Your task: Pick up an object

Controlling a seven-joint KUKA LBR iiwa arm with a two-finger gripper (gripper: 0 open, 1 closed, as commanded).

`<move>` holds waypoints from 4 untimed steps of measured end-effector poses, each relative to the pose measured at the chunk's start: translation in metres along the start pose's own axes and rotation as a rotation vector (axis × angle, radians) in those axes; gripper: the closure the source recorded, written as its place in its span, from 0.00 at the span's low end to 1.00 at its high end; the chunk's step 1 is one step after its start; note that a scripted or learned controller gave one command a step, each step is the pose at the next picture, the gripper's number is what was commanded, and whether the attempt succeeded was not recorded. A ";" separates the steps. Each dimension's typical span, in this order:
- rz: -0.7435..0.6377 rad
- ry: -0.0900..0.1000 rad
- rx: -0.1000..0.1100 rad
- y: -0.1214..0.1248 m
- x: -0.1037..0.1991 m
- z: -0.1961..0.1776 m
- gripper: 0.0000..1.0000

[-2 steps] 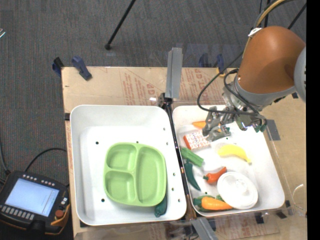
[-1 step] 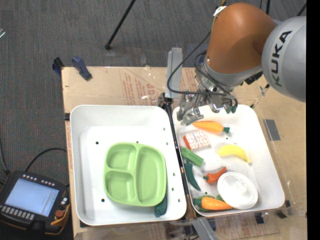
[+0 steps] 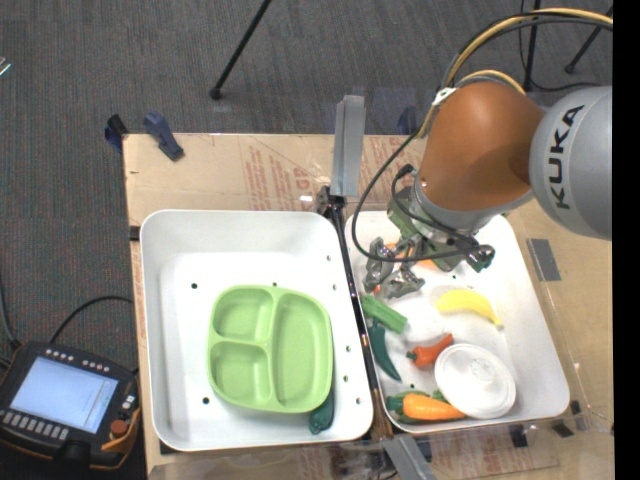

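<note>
- The right-hand shallow white bin (image 3: 545,363) holds the loose things to pick from: a yellow plastic banana (image 3: 468,304) near its middle, a small red pepper (image 3: 431,351) just below that, a round white lidded container (image 3: 475,378) at the lower right, an orange toy carrot (image 3: 430,406) by the bottom edge, and a green pod-shaped vegetable (image 3: 384,314) with a darker green one (image 3: 385,351) lying along the left wall.
- The metal two-finger jaws (image 3: 392,273) hang over the upper left part of that bin, just above the green pod and left of the banana; whether they are apart or closed cannot be made out, and no item is seen between them.
- The grey arm (image 3: 580,158) reaches in from the right, its wide orange band (image 3: 478,148) bent down over the bin, with yellow and black cables looping over the top.
- Black letters reading "KUKA" run up the grey casing.
- The left-hand shallow white bin (image 3: 170,258) carries a light green three-compartment plate (image 3: 270,348), with a dark green item (image 3: 322,418) tucked at its lower right edge.
- Both bins sit on a brown cardboard-topped bench (image 3: 240,173) with faint red print too blurred to read.
- Dark grey carpet (image 3: 100,48) surrounds the bench, and a black handheld control pendant with a lit screen (image 3: 65,398) lies at the lower left.
</note>
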State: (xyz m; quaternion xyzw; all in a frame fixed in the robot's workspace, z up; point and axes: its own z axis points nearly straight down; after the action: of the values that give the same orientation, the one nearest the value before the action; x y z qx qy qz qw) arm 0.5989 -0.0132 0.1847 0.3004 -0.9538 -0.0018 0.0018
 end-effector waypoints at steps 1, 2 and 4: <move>-0.063 -0.014 0.010 -0.022 -0.042 -0.078 1.00; -0.234 0.001 -0.002 -0.032 0.067 0.001 1.00; -0.083 -0.004 0.003 -0.071 0.057 0.096 0.00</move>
State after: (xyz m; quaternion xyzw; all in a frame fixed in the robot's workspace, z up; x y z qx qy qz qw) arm 0.5923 -0.1038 0.0887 0.3398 -0.9405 -0.0011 -0.0008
